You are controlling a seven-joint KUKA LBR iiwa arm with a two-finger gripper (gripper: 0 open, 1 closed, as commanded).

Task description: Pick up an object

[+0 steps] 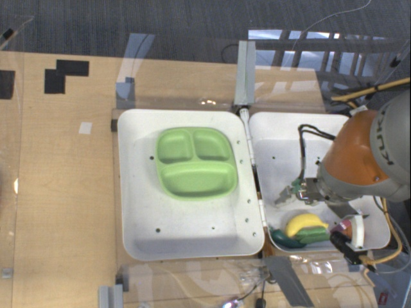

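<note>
While the shallow white bin on the view's right [276, 140] is carrying a small cluster in its near corner, the shallow white bin on the view's left [138, 172] is holding one thing. Nearest in the right bin, a dark green elongated object [302, 238] is lying along the near wall. A yellow banana-shaped toy [306, 222] is resting against its far side, touching it. Just beside these, toward the arm, a small red and white item [352, 228] is sitting, too hidden to make out. Farther back, in the middle of the left bin, a light green plastic plate with three compartments [196, 162] is lying flat.

The grey arm with the orange band [356, 156] is reaching in from the right, bending low over the right bin. Its gripper [287, 196] is hovering just behind the banana toy, apart from it, pointing toward the wall between the bins. Whether the gripper is open or closed cannot be told.

The banana toy's long axis is running left to right across the view, parallel to the near wall, with its curved back arching toward the far side.
</note>
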